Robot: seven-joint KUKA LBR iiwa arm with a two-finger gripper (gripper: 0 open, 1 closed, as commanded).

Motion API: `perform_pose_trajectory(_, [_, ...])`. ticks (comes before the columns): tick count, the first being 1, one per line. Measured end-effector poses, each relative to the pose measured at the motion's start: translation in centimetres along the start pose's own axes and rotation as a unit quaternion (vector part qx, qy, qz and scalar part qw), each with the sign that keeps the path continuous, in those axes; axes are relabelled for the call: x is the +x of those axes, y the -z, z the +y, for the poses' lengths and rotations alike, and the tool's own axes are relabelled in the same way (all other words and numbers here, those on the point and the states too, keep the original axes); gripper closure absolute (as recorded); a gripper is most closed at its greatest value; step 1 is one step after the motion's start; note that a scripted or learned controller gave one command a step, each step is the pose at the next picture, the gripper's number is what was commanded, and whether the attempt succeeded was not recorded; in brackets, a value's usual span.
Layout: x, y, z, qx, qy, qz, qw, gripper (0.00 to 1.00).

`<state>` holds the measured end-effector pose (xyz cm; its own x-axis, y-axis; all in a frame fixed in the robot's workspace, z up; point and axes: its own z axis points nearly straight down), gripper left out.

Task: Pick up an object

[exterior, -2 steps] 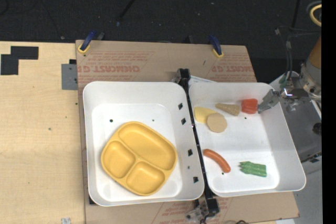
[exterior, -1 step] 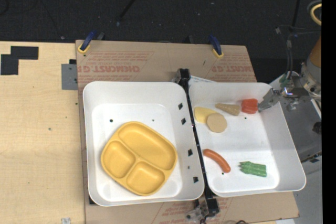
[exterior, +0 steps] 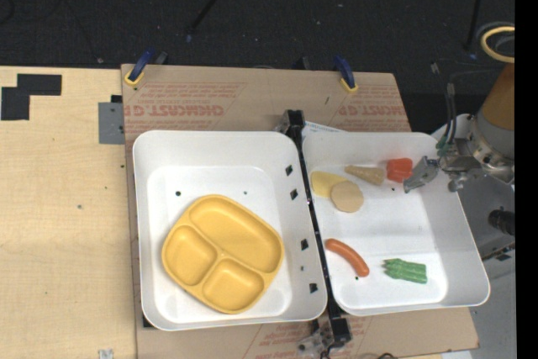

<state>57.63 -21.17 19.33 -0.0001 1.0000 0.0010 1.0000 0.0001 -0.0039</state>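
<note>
The right bin (exterior: pixel 454 244) holds several toy foods. A red piece (exterior: pixel 398 169) lies at its far side, with a tan wedge (exterior: pixel 365 173) just left of it. A pale yellow piece (exterior: pixel 325 181) and a round tan disc (exterior: pixel 346 197) sit near the divider. An orange-red sausage (exterior: pixel 347 256) and a green bean bundle (exterior: pixel 406 271) lie toward the front. My gripper (exterior: pixel 420 175) hangs over the bin's far right side, right beside the red piece. Nothing can be seen held in it.
The left bin (exterior: pixel 151 181) holds a yellow three-compartment plate (exterior: pixel 223 263). A black divider (exterior: pixel 307 214) runs between the bins. Blue and yellow clamps (exterior: pixel 345 73) pin cardboard behind them. The arm's orange band (exterior: pixel 503 101) stands at the right edge.
</note>
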Motion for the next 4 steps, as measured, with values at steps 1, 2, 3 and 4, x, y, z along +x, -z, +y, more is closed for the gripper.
perform_pose_trajectory(1, [0.1,-6.3,-0.2,0.001,0.0,0.0,1.0,0.0])
perform_pose_trajectory(2, [0.2,-10.7,-0.2,-0.001,0.0,0.0,1.0,0.0])
perform_pose_trajectory(3, [0.1,-9.5,-0.2,-0.002,0.0,-0.001,1.0,1.0])
perform_pose_trajectory(4, [0.6,-3.4,-0.2,-0.004,0.0,-0.001,1.0,1.0])
